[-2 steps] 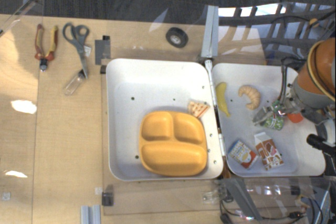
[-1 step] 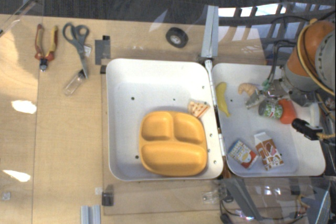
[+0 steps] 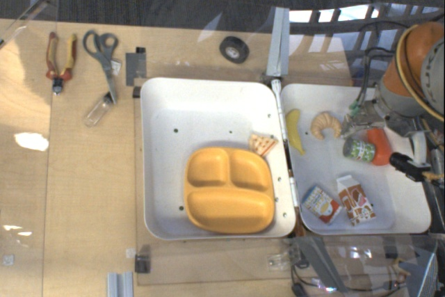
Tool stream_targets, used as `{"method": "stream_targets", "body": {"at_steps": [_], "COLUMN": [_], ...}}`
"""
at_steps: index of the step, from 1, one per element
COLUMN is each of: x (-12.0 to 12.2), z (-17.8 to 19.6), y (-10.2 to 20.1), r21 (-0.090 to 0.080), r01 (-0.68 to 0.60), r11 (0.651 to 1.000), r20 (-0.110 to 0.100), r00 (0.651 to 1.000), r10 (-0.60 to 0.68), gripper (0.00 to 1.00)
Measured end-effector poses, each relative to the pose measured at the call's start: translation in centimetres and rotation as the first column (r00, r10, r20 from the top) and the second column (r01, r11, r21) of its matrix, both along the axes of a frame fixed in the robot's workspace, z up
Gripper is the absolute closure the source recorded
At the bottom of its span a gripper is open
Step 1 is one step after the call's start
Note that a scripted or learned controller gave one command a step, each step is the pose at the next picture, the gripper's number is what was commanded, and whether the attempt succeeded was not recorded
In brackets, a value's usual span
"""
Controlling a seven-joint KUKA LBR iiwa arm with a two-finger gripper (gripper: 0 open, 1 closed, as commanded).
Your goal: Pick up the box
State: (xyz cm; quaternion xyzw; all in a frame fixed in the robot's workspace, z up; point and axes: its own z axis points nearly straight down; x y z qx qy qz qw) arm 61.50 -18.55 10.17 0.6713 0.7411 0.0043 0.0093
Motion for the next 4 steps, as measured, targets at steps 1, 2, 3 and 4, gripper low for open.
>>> {"method": "stream_targets", "body": {"at_steps": [1,2,3,4], "x": [-2.8,-4.1,-9.5,-12.6], "z": [8.4,-1.1,6.5,8.4], "y": [-2.0,1.6,8.3,17.1], "r21": [-0.001,-0.006,0.001,0.002], "r01": [-0.402,-0.562,-0.551,-0.589], "r11": [0.916,0.827,0.834,0.808], "r20": [-0.011,-0.007,-0.012,-0.013], "r00": [0.916,0.827,0.834,0.808], "r10": [0.402,0.562,0.551,0.588], "gripper": [1.0,1.0,1.0,1.0]}}
